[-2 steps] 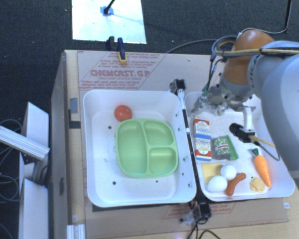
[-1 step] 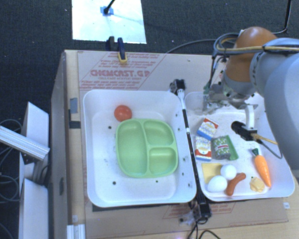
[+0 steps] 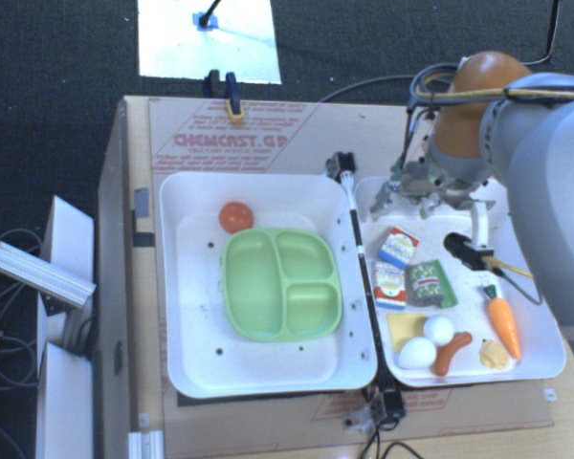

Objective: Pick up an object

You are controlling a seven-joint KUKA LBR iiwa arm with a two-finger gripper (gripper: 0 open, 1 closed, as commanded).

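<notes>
Arm over the right bin's far end; I cannot tell whether the claw is apart or together.

I see the arm (image 3: 517, 132) entering from the right; its gripper (image 3: 423, 191) sits above the right bin (image 3: 545, 352), near the far rim; the left bin (image 3: 187, 352) holds a green divided plate (image 3: 281, 283) and a red ball (image 3: 235, 216) just beyond it; candidate objects lie in the right bin: carrot (image 3: 503, 325), green packet (image 3: 430, 283), two small cartons (image 3: 394, 266), cheese slice (image 3: 405, 329), two white eggs (image 3: 427, 342), sausage (image 3: 452, 352), all apart from the gripper.
</notes>
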